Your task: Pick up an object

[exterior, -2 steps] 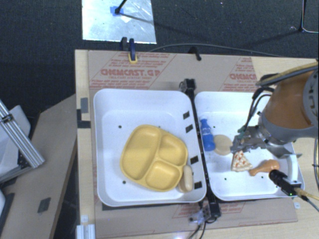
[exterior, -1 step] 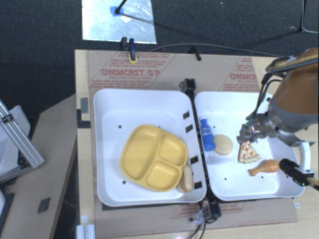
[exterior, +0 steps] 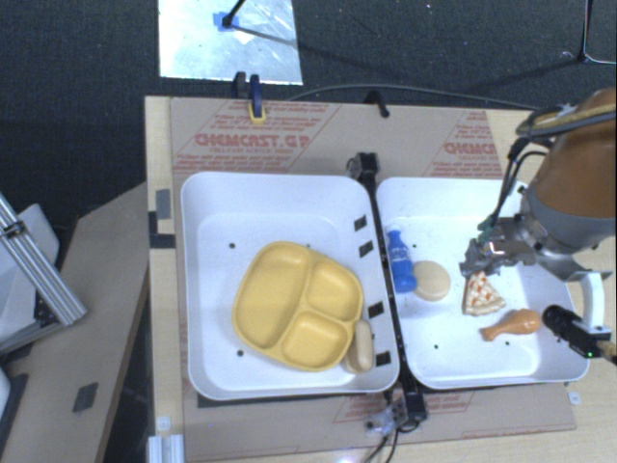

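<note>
**Tool low over the pizza slice in the right bin**

The pizza slice (exterior: 481, 296) lies flat on the floor of the right bin (exterior: 453, 196), toward its right half, with its point turned up toward the tool (exterior: 482, 258). The tool sits just above that point, so close that it may be touching; whether it is spread or pressed together cannot be told from this angle, and nothing can be seen caught in it.

Just below and right of the slice lies a toy drumstick (exterior: 512, 325), brown and lying on its side, near the slice but apart from it. To the slice's left is a round tan bun (exterior: 432, 281), and touching the bun's left edge is a small blue bottle (exterior: 399, 261) lying lengthwise beside the wall shared by the two bins.

The grey arm (exterior: 569, 186) with its orange band comes in from the right, over the right bin's far corner.

In the left bin (exterior: 212, 258) a yellow divided plate (exterior: 297, 305) rests flat, tilted in plan, with three compartments. A pale bread roll (exterior: 361, 345) lies against the plate's lower right edge, close to the shared wall.

Both bins stand side by side on a cardboard-covered desk (exterior: 280, 138), where a blue and yellow clamp (exterior: 254, 97) grips the far edge.
</note>
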`<move>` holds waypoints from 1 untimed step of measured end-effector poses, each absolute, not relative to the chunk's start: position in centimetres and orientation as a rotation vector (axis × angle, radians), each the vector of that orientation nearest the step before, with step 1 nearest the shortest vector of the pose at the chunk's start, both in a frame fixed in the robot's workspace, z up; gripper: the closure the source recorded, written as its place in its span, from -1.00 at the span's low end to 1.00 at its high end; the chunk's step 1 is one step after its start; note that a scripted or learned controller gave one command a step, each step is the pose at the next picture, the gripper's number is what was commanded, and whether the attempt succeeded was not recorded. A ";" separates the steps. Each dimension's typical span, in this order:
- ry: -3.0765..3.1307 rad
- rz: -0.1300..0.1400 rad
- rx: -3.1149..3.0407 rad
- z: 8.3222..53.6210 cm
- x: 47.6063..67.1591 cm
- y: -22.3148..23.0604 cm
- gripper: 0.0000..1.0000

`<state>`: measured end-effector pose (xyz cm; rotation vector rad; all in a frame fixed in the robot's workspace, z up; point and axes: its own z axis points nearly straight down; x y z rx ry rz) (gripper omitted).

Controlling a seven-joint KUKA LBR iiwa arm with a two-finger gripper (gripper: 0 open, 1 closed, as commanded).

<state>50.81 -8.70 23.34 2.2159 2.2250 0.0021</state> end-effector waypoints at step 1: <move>2.230 0.004 2.211 23.1 53.2 -3.8 1.00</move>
